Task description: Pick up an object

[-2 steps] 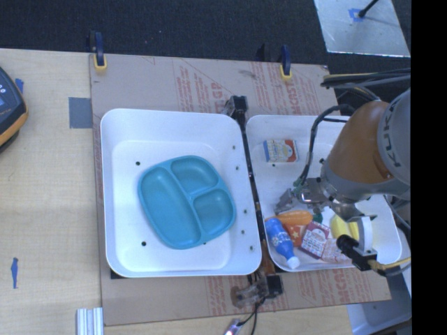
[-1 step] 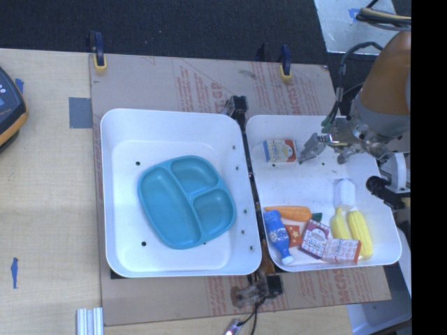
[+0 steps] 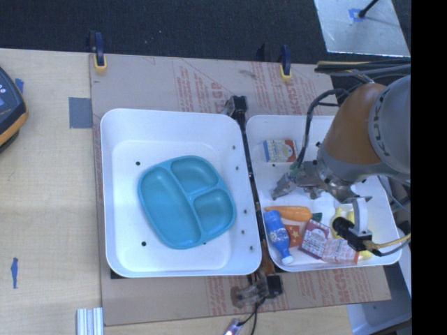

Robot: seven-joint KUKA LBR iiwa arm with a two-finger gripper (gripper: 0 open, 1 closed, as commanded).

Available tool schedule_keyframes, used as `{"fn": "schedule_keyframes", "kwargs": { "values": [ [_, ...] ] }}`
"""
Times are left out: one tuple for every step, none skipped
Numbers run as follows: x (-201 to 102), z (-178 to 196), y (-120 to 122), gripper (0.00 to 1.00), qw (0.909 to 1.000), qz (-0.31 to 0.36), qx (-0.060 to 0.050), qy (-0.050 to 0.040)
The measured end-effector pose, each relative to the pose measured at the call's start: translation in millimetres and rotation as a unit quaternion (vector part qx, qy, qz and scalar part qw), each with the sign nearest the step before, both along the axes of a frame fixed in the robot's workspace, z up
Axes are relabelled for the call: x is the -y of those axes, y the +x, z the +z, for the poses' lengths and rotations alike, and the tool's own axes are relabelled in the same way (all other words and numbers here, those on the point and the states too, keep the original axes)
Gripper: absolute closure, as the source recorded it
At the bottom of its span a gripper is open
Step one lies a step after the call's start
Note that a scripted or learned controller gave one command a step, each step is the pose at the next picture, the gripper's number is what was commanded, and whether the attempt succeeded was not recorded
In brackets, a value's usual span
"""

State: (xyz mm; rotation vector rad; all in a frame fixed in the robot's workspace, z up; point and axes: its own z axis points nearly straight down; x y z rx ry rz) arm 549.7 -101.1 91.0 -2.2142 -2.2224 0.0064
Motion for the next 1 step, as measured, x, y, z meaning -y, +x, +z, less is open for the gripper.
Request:
{"fn": "schedule_keyframes", "kwargs": {
  "values": [
    [13.7,7.3,67.9,0.0,1.0,0.0,0.002,0.0]
  ]
}}
